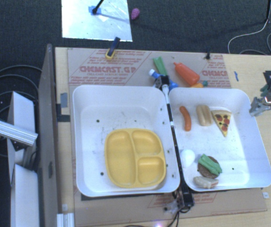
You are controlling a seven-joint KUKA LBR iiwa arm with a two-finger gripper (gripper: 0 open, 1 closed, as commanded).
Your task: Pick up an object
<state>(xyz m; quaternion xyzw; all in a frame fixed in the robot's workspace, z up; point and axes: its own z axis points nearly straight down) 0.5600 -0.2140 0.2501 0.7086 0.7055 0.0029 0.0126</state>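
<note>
The right bin (249, 126) holds several toy foods. A red sausage (186, 118), a tan bun (203, 115) and a pizza slice (222, 121) lie in its far half. A white egg (187, 157) and a burger with green lettuce (208, 170) sit near its front left. My gripper (263, 104) hangs just outside the bin's right wall, over the bench, apart from all the food. It is small and partly cut off at the frame edge.
The left bin (90, 126) holds a yellow divided plate (135, 157). Behind the bins lie a green piece (159, 64), an orange toy (186, 74) and a blue piece (154, 74). A yellow-and-blue tool (111, 49) rests on the cardboard.
</note>
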